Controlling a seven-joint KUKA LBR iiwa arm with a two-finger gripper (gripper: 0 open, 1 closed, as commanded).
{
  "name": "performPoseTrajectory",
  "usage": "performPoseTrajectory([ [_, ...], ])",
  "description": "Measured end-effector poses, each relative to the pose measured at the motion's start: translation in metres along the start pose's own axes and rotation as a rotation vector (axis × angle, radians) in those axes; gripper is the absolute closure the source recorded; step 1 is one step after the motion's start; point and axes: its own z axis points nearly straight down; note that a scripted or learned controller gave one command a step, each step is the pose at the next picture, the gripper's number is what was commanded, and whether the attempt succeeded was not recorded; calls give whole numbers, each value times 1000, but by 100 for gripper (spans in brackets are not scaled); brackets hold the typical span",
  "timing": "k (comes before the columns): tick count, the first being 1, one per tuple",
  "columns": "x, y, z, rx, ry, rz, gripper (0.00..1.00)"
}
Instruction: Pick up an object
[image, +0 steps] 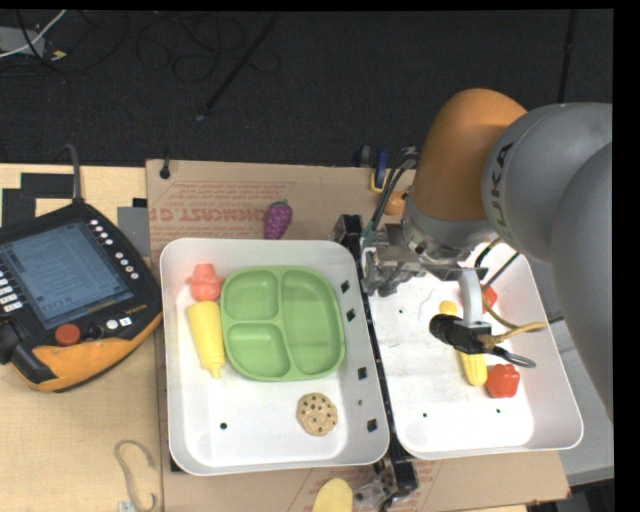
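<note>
My gripper hangs over the far left part of the right bin, close to the divider between the two bins. Nothing shows in its grasp. In the right bin a yellow corn-like piece lies beside a red pepper, to the right of and nearer than the gripper. A small red item and a small yellow bit sit farther back, partly hidden by the arm.
The left bin holds a green divided plate, a yellow bottle, a red-pink toy and a cookie. A purple grape bunch lies behind the bins, a yellow fruit in front, a teach pendant at left.
</note>
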Motion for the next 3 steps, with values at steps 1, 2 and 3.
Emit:
performPoseTrajectory([
  [1,58,1,0,0,0,-1,100],
  [2,77,-4,-16,-1,-1,3,100],
  [3,91,-1,-17,0,-1,3,100],
])
